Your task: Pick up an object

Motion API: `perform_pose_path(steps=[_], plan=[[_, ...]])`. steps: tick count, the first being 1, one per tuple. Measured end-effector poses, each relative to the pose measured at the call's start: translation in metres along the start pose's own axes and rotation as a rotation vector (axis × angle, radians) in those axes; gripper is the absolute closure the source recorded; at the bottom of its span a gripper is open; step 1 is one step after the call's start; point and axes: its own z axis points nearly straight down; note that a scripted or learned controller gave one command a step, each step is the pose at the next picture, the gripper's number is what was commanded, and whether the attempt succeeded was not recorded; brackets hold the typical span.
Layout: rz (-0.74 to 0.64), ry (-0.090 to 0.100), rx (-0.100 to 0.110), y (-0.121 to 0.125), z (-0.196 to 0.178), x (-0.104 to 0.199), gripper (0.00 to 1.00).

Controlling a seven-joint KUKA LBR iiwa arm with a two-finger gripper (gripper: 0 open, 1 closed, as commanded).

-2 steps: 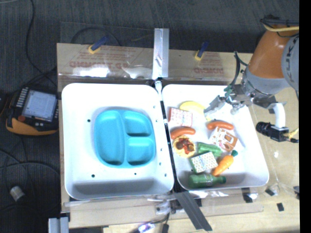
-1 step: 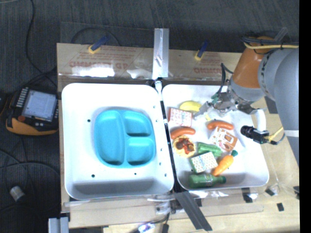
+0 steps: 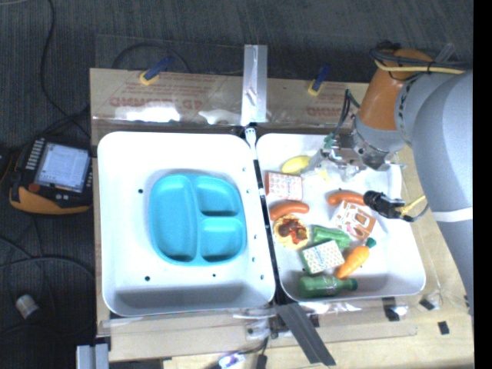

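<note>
Two shallow white bins sit side by side. The left bin (image 3: 123, 206) holds a blue divided tray (image 3: 198, 217), and the right bin (image 3: 407, 275) holds a heap of toy food. The gripper (image 3: 340, 157) hangs low over the far part of the right bin, close to its far wall. At this slant I cannot tell how far open it is, and nothing can be seen held in it.

Any piece would serve the task. The closest are a yellow toy fruit (image 3: 295, 164), just left of the gripper and lying apart from its neighbours, and a red sausage (image 3: 346, 198), a little nearer the camera, beside a printed packet (image 3: 354, 221).

Further toward the near side things crowd together:
- a patterned box (image 3: 283, 184)
- an orange sausage (image 3: 289, 208)
- a green and white carton (image 3: 323, 256)
- a carrot (image 3: 354, 261)
- a green bottle (image 3: 328, 285)

The step in hand looks like the approach, with no grasp made yet. To do it well, I would choose a piece that lies alone, and the yellow fruit seems the best candidate because there is bare floor around it. The gripper should be centred over its narrow width, come straight down and close across its short axis. Its rounded shape may squirt sideways under an off-centre squeeze. The bin wall is close on the far side, so the descent needs clearance there. The sausage would likely be harder, since the packet touching it could be caught too.
</note>
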Motion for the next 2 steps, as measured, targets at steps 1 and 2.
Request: perform_pose_path(steps=[1,2], plan=[[0.125,0.002,0.003,0.003,-0.056,-0.004,0.0],[0.13,0.0,-0.029,0.006,-0.014,0.009,0.0]])
